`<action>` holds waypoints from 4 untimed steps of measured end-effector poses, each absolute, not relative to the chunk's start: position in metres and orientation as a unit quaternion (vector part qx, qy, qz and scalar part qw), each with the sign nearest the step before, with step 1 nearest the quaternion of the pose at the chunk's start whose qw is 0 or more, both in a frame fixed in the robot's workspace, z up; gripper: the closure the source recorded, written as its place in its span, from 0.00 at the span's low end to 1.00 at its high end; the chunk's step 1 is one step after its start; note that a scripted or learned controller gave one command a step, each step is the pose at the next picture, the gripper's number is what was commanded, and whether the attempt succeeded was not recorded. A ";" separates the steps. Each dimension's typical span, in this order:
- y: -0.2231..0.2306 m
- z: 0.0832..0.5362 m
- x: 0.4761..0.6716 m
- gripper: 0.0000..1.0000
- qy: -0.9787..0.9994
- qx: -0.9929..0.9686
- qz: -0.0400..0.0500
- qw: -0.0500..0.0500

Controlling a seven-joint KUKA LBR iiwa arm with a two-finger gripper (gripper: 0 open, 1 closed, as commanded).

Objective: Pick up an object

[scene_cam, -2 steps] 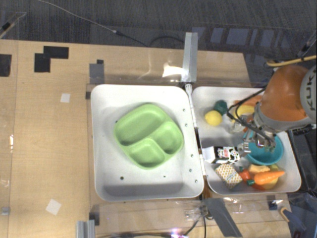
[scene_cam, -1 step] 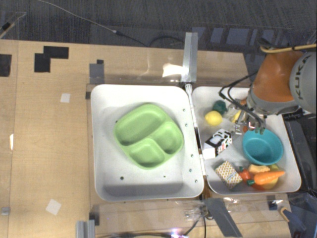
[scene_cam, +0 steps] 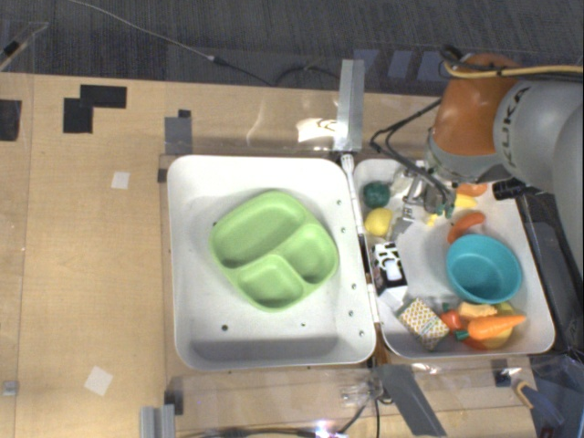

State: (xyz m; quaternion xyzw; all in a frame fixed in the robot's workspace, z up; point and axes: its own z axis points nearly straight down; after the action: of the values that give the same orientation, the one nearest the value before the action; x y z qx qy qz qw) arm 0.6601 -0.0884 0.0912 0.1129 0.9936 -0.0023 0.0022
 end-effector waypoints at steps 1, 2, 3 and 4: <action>-0.086 0.089 0.619 0.00 0.989 0.151 0.001 0.006; -0.098 0.092 0.592 0.00 0.988 0.154 0.000 0.004; -0.097 0.105 0.595 1.00 0.988 0.151 0.001 0.009; -0.181 0.171 0.642 1.00 0.999 0.049 -0.001 0.007</action>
State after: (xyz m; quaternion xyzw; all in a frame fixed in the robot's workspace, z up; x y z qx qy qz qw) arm 0.6422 -0.1813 0.1712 0.0486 0.9988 -0.0015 0.0075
